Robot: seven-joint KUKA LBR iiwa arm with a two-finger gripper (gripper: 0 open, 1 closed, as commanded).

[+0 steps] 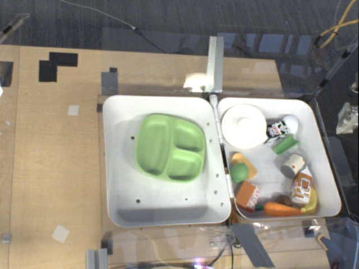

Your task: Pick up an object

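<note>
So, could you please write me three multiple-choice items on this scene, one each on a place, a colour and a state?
1. Where does the divided plate lie?
A. left bin
B. right bin
C. on the bench

2. What colour is the divided plate?
A. red
B. green
C. blue

3. How does the carrot rest?
A. upright
B. on the white plate
C. flat by the right bin's near wall

Answers: 1 A, it lies alone in the left bin. 2 B, it is light green. 3 C, it lies lengthwise near the banana in the right bin.

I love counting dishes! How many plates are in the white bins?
2. A green divided plate lies in the left bin; a round white plate lies in the right bin's top-left corner.
</note>
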